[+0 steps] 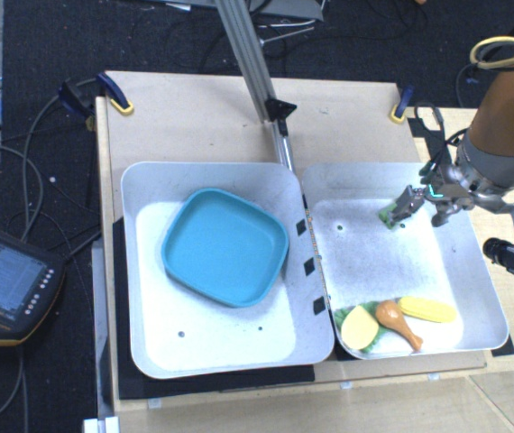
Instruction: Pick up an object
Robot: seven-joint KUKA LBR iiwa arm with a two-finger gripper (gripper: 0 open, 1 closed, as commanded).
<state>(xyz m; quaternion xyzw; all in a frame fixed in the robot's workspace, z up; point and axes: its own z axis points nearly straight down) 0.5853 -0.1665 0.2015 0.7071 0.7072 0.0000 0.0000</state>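
Note:
My gripper [399,209] reaches in from the right over the back of the right bin [473,269]. It is shut on a small green object [389,213], which shows at the fingertips, just left of them. At the front of the same bin lie a yellow piece [428,310], an orange drumstick-shaped piece [396,318] and a round yellow-green slice [359,328] on a green leaf. A blue square plate [225,246] lies in the left bin [149,332].
A metal pole [250,48] slants down from the top to the divider between the bins. Clamps sit at the bench's back corners [113,93]. A teach pendant [9,287] lies on the floor at the left.

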